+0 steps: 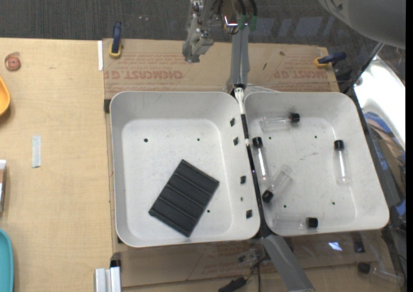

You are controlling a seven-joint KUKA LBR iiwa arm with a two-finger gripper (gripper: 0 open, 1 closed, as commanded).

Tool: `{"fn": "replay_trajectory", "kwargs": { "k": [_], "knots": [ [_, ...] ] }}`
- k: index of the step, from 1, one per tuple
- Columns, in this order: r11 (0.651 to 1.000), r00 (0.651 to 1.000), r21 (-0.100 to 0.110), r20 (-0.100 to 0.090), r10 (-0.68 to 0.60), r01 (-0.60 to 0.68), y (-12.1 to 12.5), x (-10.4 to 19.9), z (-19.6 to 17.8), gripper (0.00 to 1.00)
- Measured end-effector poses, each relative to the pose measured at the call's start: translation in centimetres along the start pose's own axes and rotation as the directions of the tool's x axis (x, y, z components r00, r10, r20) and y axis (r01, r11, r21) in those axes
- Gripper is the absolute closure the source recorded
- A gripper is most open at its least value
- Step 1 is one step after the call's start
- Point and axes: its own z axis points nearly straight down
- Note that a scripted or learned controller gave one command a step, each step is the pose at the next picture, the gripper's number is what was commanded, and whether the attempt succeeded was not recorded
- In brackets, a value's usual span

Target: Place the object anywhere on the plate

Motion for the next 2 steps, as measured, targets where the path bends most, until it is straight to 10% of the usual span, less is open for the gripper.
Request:
{"fn": "replay_trajectory", "kwargs": {
  "k": [1, 2],
  "knots": [
    [0.819, 0.819, -0.001, 0.003, -0.574, 0.574, 1.15, -2.91, 0.02, 1.0],
    [0.321, 0.321, 0.0, 0.004, -0.947, 0.947, 0.49, -2.85, -0.01, 1.0]
  ]
}}
